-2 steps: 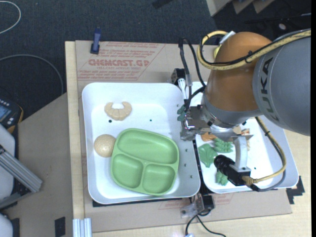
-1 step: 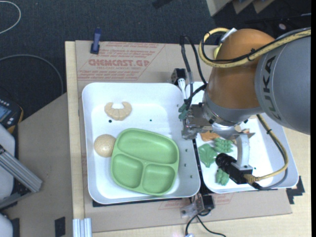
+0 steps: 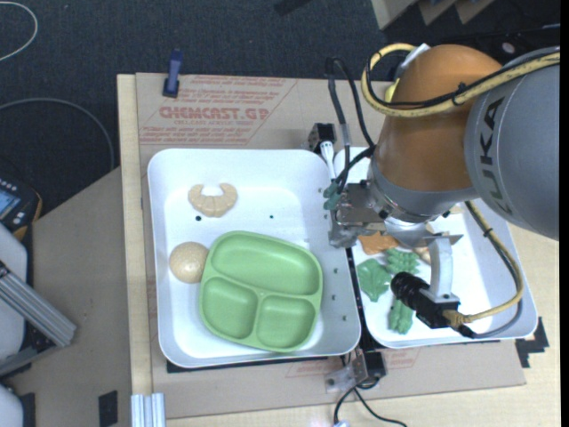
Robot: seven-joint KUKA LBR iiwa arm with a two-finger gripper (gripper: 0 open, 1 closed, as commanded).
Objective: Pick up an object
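my arm (image 3: 462, 140) reaches in from the right and hangs low over the right bin (image 3: 498, 323), its orange band above the wrist. my gripper (image 3: 391, 238) sits beneath the wrist, hidden by it, so i cannot tell its state. just below it in the right bin lie a green leafy object (image 3: 384, 278) and, touching its upper edge, a bit of something orange (image 3: 373, 245). in the left bin (image 3: 178, 172) rest a green divided plate (image 3: 262, 289), a round tan piece (image 3: 188, 261) touching the plate's left rim, and a pale croissant-shaped piece (image 3: 213, 199) nearer the far wall.
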